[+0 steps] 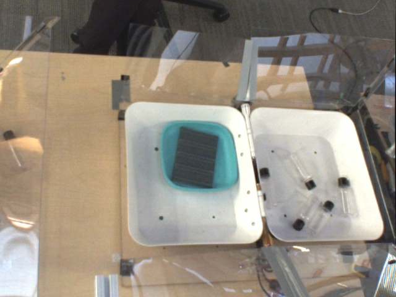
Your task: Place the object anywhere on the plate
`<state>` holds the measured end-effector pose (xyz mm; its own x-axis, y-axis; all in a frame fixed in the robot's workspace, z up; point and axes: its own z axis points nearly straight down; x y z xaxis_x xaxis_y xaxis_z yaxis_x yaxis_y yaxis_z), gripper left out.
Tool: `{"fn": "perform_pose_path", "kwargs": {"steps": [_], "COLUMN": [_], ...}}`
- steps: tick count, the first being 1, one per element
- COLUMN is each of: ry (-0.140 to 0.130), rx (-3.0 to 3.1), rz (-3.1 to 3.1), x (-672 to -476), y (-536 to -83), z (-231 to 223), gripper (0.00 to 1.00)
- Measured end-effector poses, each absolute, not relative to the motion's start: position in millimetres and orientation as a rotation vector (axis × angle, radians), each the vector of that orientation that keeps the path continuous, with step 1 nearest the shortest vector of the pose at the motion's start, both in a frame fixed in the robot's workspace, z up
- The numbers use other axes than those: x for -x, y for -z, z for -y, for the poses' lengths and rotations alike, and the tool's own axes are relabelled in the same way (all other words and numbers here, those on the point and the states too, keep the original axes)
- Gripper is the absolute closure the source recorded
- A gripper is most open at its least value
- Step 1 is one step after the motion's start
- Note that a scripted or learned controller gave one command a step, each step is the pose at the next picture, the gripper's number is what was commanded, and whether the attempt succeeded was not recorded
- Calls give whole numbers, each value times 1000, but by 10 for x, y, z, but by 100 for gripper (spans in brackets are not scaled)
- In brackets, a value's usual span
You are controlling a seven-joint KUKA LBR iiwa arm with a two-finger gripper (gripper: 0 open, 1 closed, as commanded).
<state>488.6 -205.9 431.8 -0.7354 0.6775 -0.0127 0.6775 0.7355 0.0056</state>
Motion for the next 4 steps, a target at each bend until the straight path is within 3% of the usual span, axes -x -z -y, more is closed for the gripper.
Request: {"fn": "perform_pose_path", "kwargs": {"steps": [1,2,3,4], "ry": [3,7,10,11], "rx": [-609,73,633,1165], "rz": [-3066,-3127,-3063,-2904], "x": [-5165,-4889,-5029,-5482], "y": [-4384,-4383,-4385,-4377], "z": [2050,2056,2052,2042], "gripper": [0,0,0,0]}}
